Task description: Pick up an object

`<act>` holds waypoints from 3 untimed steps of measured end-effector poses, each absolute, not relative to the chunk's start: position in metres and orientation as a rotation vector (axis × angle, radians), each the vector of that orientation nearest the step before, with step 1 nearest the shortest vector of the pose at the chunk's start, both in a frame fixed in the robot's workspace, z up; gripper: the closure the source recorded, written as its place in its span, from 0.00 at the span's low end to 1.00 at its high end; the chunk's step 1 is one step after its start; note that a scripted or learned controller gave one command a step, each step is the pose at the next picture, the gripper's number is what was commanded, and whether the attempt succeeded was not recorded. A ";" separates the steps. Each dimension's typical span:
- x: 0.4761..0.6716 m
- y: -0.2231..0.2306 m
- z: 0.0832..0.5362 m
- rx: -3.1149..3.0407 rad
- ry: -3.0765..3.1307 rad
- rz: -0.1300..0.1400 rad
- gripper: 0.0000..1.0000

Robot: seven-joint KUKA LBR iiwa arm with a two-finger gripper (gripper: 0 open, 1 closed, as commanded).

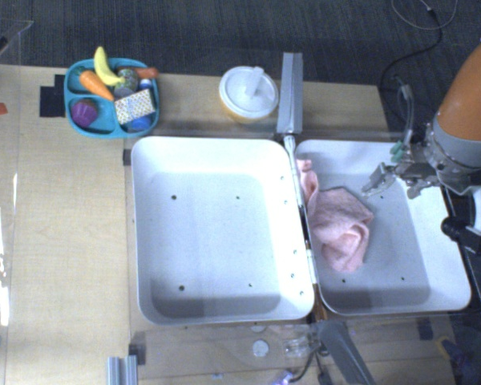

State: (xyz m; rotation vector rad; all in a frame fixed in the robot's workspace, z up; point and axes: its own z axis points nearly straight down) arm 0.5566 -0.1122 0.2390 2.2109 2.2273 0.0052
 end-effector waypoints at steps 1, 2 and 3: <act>0.526 -0.088 0.208 2.296 2.140 0.006 0.00; 0.574 -0.123 0.099 2.086 2.332 0.016 0.00; 0.543 -0.097 0.093 2.036 2.366 0.021 0.00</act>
